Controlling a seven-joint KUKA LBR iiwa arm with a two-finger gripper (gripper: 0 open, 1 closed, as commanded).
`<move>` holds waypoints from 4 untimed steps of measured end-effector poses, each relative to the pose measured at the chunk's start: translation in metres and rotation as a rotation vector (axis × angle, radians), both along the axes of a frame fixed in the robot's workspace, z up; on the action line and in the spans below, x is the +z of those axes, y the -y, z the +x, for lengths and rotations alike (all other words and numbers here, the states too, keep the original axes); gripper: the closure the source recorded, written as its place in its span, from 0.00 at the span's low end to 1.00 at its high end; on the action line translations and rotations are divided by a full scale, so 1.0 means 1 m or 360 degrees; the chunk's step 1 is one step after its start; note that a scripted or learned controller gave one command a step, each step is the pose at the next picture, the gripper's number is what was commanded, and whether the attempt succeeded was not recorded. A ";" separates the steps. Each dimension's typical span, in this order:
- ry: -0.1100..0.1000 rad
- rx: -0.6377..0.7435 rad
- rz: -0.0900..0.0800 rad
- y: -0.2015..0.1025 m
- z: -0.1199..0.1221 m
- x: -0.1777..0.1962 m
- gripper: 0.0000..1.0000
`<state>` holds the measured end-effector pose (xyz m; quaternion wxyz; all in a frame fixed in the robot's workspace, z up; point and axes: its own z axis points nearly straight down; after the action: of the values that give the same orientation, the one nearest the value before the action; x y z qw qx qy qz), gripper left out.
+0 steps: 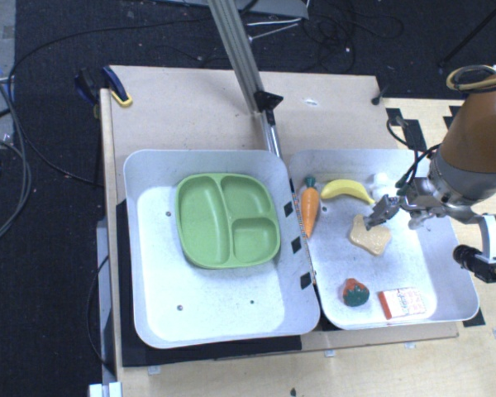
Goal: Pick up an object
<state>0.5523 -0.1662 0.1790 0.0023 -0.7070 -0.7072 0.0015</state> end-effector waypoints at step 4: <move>0.0016 0.0003 -0.0005 0.007 0.000 0.057 1.00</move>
<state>0.5526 -0.1733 0.2360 -0.0025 -0.7064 -0.7078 -0.0011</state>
